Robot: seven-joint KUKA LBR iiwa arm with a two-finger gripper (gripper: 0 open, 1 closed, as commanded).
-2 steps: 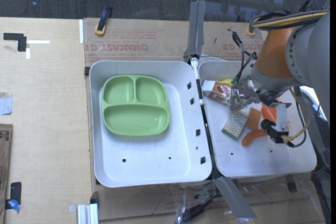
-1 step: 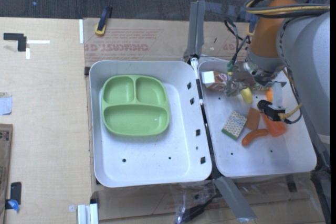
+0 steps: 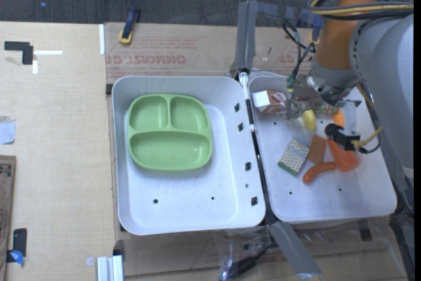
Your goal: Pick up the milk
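Arm: Nearest to the lens is my own grey arm (image 3: pixel 388 69), big at the right of the view. It reaches in over the right bin (image 3: pixel 368 207), with the orange band (image 3: pixel 339 36) above the wrist and cables looping around it.

Operator: Where is the wrist pointing?

Arm: Down and toward the far left part of that bin. My gripper (image 3: pixel 299 101) hangs low over that part. I cannot tell whether it is released or clenched, because the wrist and cables hide too much of it.

Operator: And the milk?

Arm: The milk (image 3: pixel 263 99) is a small white carton in the far left corner of the right bin. It sits close against the wall shared with the left bin (image 3: pixel 184 207), and my gripper is just beside it on the right. I cannot tell whether the two are touching.

Operator: What else is in that bin?

Arm: A small yellow piece (image 3: pixel 309 119) lies just below my gripper. Nearer the middle there is a speckled green and yellow packet (image 3: pixel 293 156). Next to it are an orange-brown slab (image 3: pixel 318 147), a curved sausage (image 3: pixel 318 171) and a bright orange piece (image 3: pixel 342 158), all clustered close together.

Operator: The left bin?

Arm: It holds a green divided plate (image 3: pixel 171 131) with three compartments, lying flat in the far half.
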